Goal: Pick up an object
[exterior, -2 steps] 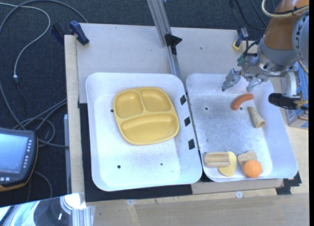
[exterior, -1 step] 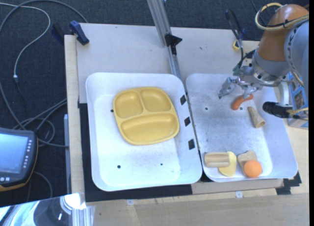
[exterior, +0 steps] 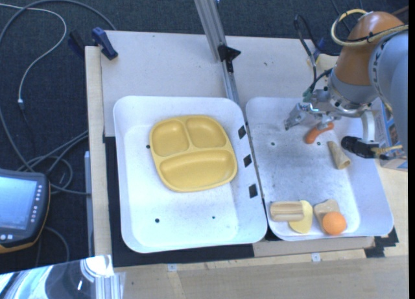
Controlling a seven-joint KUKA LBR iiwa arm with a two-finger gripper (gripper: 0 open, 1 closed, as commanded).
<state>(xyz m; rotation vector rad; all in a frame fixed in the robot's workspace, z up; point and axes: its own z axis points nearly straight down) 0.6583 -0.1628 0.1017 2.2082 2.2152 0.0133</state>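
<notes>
Orange sausage-like piece [exterior: 317,134] is lying just right of & below the gripper [exterior: 303,117], long axis slanting; fingers are spreading apart, gripping nothing.

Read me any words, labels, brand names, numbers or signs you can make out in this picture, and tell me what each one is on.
No text can be read.
The handheld control pendant beside the bench has a lit screen, but whatever it shows is too blurred to read.
The yellow divided plate, the two white bins, the toy food items and the arm's hand carry no visible lettering or marks.
</notes>
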